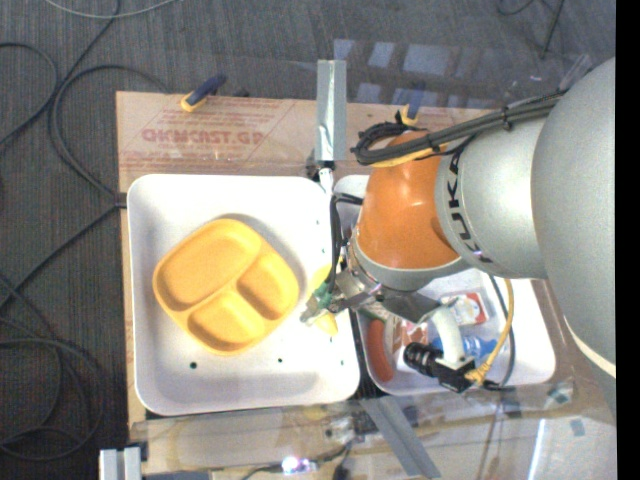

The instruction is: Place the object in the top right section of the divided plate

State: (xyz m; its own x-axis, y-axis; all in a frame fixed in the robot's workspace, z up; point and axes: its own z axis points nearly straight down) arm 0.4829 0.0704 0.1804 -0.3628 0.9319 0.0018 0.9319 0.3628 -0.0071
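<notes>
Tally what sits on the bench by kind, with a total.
Shallow white bins: 2 (left, right)
Yellow divided plastic plate: 1
Blue-and-yellow clip on the cardboard: 1
Total: 4, not counting the partly hidden items under the arm in the right bin.

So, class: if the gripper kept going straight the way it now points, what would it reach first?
The gripper points left, over the left bin's right edge. Straight on, it would probably meet the yellow divided plate first, at its right-hand section. Its height above the bin is unclear, so it might pass over.
</notes>
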